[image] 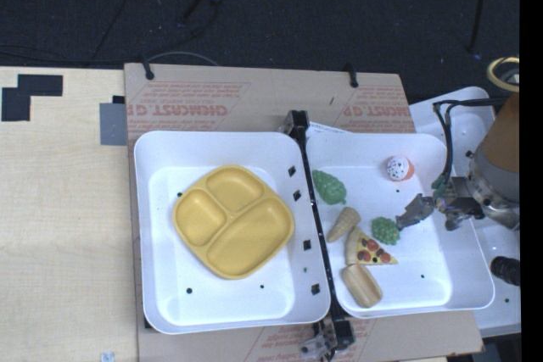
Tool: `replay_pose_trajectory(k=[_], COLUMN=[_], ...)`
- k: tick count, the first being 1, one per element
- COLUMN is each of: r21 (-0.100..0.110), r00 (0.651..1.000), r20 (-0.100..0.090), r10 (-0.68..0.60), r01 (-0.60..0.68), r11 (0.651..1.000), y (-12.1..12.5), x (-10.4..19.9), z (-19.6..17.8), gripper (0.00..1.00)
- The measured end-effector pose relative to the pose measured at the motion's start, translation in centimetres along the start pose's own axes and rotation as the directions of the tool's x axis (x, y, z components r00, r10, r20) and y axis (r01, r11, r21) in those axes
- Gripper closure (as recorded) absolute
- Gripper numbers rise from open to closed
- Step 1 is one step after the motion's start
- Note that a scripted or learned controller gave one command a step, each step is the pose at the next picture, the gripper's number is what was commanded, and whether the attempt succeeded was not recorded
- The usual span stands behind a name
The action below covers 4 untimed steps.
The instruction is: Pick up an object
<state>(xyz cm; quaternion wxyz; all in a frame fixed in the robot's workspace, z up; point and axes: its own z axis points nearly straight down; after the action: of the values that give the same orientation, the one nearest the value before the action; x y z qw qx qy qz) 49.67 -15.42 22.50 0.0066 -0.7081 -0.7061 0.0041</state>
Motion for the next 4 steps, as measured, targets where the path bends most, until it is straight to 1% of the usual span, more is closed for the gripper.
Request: replay_pose_trajectory(k=[1,2,3,4], r21=[-0.011,-0.007,-0.007,-0.014], r00=[1.0,1.0,1.0,1.0], r20=[0.002,0.001,0.001,0.001], r10=[-0.003,-0.002,-0.002,-0.001], r01=[0.003,0.002,0.002,0.001], r11=[1.0,1.0,1.0,1.0], y=[0.2,0.1,-0.3,-0.2], x=[0.0,-0.1,0.0,0.0], z=[-0.6,3.8,8.2,13.2], gripper=[0.0,0.0,0.0,0.0])
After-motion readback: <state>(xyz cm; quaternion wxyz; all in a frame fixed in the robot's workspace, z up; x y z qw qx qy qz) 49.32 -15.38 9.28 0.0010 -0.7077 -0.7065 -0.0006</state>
